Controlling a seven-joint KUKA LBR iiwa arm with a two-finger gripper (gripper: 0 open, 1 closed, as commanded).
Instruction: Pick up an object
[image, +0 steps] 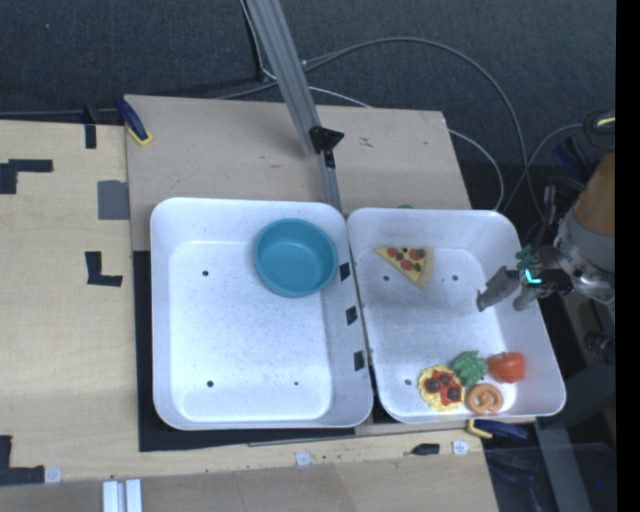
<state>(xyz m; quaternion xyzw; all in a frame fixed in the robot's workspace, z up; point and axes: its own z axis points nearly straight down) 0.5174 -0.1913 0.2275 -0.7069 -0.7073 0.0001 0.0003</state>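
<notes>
Gripper above the right bin's right edge, nothing between its fingers.
The pizza slice (405, 261) lies in the right bin (455, 222), far part, its tip pointing right and near; the gripper (507, 292), fingers parted, hangs well right of it, touching nothing.

Bowl (295, 257) in left bin (190, 400); pizza slice (405, 262) in right bin (540, 400).

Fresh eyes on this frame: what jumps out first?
The blue bowl at the back right of the left bin stands out most against the white. Next, the cluster of toy food in the right bin's near corner and the pizza slice toward its back. The pincer hangs at that bin's right rim.
</notes>
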